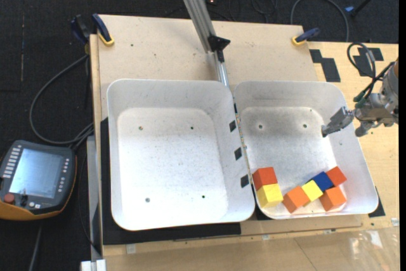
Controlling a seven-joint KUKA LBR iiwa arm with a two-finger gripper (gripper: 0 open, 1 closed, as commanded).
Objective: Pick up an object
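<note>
The end effector hangs over the right bin's right rim; I cannot tell its state. Below it, square-edged blocks cluster along the near wall: orange, yellow, blue. The arm reaches in level from the right.

One fixed camera above (slanted) overlooks both bins.

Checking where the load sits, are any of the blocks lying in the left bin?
No, the blocks all lie clustered along the near edge of the right bin.
</note>
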